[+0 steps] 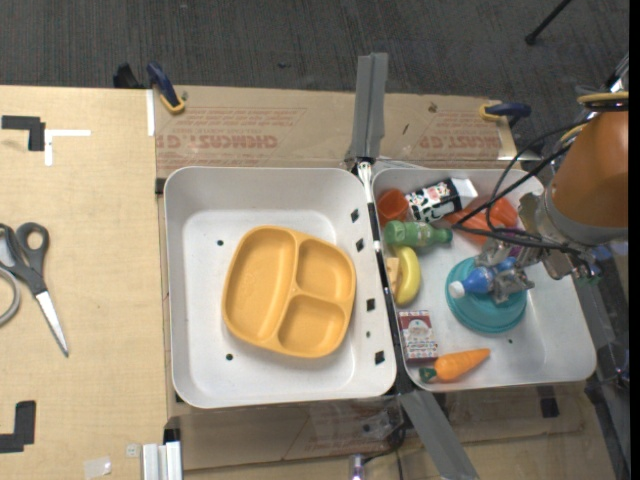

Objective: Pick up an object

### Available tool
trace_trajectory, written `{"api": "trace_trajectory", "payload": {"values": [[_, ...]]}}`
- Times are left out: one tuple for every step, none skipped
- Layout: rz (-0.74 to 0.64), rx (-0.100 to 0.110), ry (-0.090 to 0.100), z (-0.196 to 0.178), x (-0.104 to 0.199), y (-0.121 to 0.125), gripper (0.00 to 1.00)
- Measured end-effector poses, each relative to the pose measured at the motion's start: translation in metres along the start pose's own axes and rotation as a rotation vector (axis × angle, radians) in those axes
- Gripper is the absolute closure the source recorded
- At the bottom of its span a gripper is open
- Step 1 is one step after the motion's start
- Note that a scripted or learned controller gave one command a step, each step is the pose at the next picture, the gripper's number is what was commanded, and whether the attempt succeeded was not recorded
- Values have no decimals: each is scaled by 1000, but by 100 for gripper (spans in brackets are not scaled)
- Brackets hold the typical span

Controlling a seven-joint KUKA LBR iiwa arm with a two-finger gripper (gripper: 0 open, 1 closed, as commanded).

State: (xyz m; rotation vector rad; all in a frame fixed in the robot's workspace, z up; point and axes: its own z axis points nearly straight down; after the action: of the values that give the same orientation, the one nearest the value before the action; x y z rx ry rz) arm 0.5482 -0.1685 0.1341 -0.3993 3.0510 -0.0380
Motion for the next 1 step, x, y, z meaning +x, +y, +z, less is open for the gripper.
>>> {"api": "trace_trajectory", "payload": {"values": [[66, -6, 2, 5, -22, 12, 100]]}}
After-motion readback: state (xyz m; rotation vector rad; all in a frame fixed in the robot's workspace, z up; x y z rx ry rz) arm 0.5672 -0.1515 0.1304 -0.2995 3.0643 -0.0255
